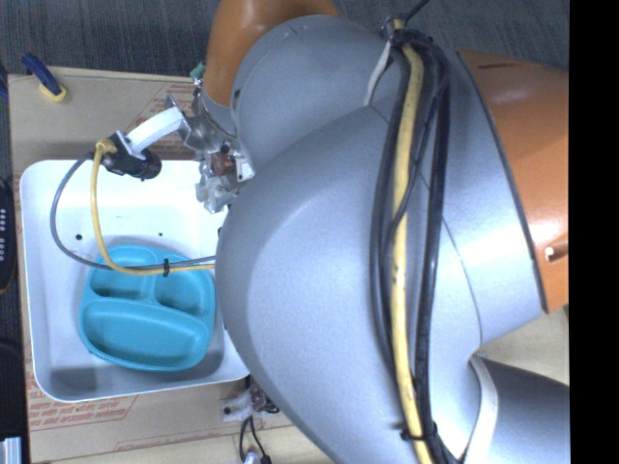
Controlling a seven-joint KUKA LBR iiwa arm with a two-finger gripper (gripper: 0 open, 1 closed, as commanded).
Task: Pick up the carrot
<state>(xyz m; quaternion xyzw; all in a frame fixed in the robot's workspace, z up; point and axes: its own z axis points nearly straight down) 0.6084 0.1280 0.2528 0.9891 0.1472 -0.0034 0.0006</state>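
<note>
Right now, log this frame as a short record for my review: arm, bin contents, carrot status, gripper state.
arm: grey KUKA arm fills most of the view, reaching in from the right
bin: white bin at left
bin contents: blue divided tray, upright, near the bin's front
cables: yellow and grey cables loop over the bin and tray
carrot: cannot be made out
gripper state: cannot tell

bulky grey arm (pixel 387 259) across the view from the right, orange-banded wrist upper-left
</note>
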